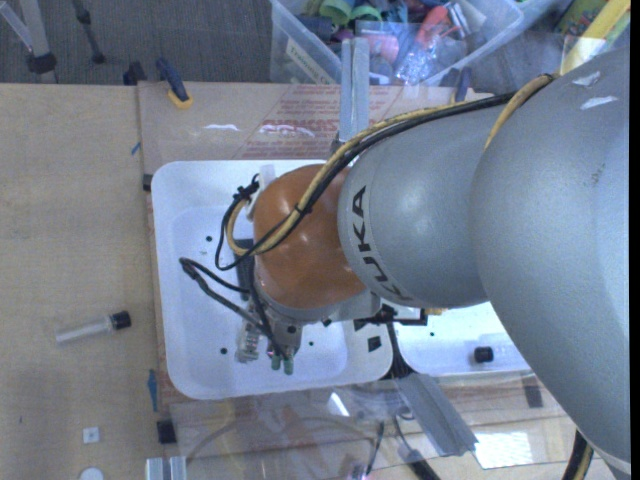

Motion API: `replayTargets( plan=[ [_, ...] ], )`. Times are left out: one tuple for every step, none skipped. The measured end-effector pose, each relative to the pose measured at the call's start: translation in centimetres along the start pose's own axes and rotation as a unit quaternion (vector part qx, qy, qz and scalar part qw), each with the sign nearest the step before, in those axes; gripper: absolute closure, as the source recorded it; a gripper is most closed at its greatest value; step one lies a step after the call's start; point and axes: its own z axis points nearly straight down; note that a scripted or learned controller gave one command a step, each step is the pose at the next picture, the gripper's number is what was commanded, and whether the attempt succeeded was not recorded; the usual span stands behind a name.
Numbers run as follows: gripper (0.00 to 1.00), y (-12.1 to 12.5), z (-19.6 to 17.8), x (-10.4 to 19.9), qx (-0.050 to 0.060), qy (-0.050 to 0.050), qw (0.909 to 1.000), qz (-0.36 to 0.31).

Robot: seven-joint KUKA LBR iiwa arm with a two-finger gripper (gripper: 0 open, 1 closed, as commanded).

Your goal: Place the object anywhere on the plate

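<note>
My gripper (272,353) hangs low over the near part of the left white bin (185,268), below the orange wrist band (295,238). The grey arm (470,198) crosses the view from the right and hides most of that bin's middle and right side. A small pale, translucent piece (247,343) sits right beside the gripper's left edge; I cannot tell whether it is held or part of the tool. No plate can be made out under the arm.
The right bin (450,353) peeks out under the arm with a small black item (483,354) in it. A syringe-like tube (90,326) lies on the bench at left. A clear tub of toys (400,18) stands behind the bins.
</note>
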Motion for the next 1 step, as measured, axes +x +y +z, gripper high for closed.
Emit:
replayTargets(
  plan=[
    [1.00, -0.13, -3.94, -0.11, -0.001, -0.003, 0.9262, -0.377]
  ],
)
